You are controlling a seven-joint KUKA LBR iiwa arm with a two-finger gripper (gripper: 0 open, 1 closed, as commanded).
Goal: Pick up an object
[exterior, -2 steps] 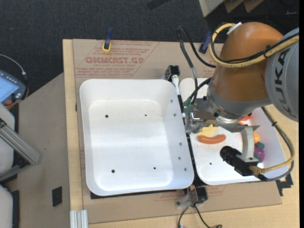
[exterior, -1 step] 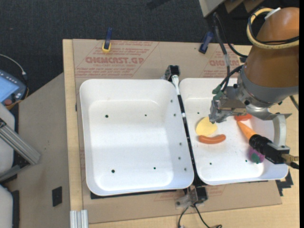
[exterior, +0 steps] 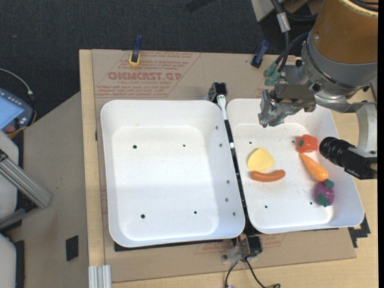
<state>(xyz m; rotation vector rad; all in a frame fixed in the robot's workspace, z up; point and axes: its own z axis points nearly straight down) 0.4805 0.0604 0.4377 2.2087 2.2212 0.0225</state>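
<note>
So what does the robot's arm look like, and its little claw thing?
The arm is a thick round tube, grey metal with a big orange band up near the top. Black cables run along it, and small teal plugs stick out at the side. The gripper at its end is a small block of grey and silver metal with thin dark fingers.

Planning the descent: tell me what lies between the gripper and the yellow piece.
Bare white bin floor separates the gripper from the yellow piece in the camera view.
</note>
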